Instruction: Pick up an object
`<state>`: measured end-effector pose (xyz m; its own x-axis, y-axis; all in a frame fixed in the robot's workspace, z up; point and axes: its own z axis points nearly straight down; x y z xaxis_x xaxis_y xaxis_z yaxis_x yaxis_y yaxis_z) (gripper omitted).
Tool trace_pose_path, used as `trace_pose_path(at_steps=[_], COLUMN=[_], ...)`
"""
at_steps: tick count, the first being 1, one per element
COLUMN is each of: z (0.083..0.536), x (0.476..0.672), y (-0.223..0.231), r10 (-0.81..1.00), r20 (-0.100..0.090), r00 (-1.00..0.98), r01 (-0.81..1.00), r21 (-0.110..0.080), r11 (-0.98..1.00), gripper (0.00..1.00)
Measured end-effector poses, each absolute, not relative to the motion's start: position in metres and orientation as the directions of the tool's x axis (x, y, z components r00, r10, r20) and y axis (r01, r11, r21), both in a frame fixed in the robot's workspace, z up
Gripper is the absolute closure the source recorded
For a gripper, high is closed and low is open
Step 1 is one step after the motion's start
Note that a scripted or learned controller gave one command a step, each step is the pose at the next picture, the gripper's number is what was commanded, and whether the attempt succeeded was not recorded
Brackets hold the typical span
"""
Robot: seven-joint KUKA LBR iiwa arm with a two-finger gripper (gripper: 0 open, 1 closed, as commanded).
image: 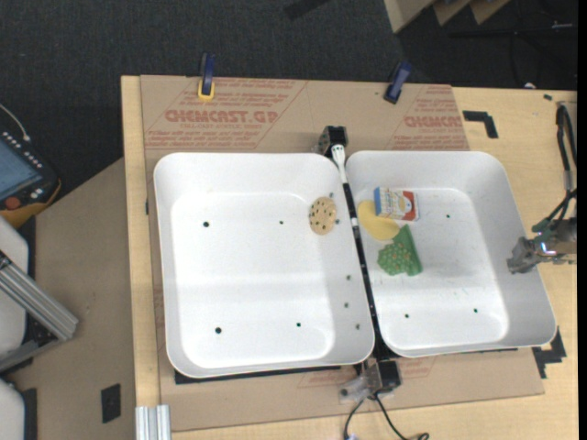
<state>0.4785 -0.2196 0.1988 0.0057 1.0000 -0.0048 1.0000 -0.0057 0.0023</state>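
Near the right wall of the left bin (183, 273) lies a round tan cookie (322, 214) with dark specks. The right bin (477, 319) holds three things close to its left wall: a small white carton (397, 203) with red and blue print, a yellow piece (377, 221) touching it, and a green bumpy piece (400, 256) just below. My gripper (529, 253) appears as a small grey part at the right bin's right rim, well to the right of all these objects. I see nothing held in it.
Both bins rest on a brown cardboard sheet (275, 108) held by a yellow clip (206, 88) and a blue clip (398, 81). A black clamp (332, 141) sits where the bins meet at the back. Cables (566, 145) hang at the far right.
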Motion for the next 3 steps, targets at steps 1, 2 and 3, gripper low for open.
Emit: trace_pose_path(at_steps=[1, 2, 3], z=[0.206, 0.184, 0.191], x=[0.48, 0.478, 0.479], y=[-0.122, -0.185, -0.227], r10=[1.0, 1.0, 1.0], r20=[0.005, 0.001, -0.005], r00=[-0.009, 0.005, 0.004], r01=[1.0, 1.0, 1.0], r21=[-0.002, -0.003, 0.003], r11=[0.009, -0.005, -0.004], gripper=[1.0, 1.0, 1.0])
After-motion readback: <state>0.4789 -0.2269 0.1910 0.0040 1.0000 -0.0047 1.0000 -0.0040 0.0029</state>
